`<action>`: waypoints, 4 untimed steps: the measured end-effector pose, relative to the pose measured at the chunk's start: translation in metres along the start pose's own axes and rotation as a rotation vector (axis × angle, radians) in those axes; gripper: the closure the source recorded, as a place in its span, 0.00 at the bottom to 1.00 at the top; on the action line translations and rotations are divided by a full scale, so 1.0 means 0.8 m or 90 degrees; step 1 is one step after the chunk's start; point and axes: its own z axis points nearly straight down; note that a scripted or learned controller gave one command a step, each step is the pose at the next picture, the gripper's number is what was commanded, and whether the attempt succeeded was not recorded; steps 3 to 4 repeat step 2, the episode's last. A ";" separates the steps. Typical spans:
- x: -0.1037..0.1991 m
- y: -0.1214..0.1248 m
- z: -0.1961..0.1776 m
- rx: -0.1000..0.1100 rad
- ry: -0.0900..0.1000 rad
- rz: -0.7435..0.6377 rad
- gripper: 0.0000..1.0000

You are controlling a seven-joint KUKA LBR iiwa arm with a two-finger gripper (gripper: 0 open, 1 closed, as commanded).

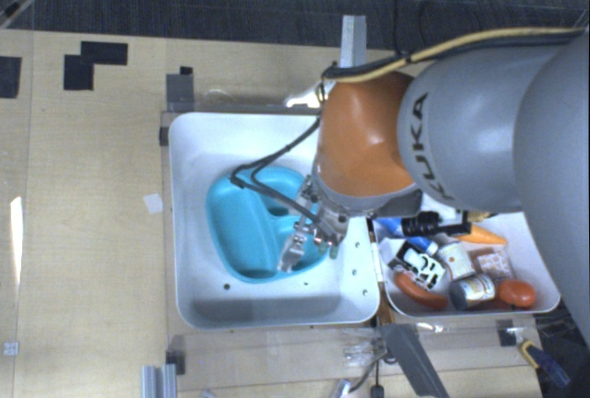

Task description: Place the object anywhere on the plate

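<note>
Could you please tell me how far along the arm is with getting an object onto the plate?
Done: the two-finger gripper is down over the light blue plastic plate in the left white bin. In hand: I cannot make out any object between its fingers. Left: no object is visible on the plate's bare surface, and the items, including a red tomato-like piece, lie in the right white bin.

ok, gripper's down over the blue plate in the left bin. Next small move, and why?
Probably lift straight up a little. The gripper sits low over the blue plate in the left bin, and its own bulk blocks the view, so I cannot tell whether an object is held or already on the plate.
</note>
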 end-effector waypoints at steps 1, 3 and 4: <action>0.032 0.053 0.079 -0.009 -0.008 0.115 0.00; 0.058 0.103 0.064 0.000 0.001 0.195 0.00; 0.058 0.103 0.064 0.000 0.001 0.195 0.00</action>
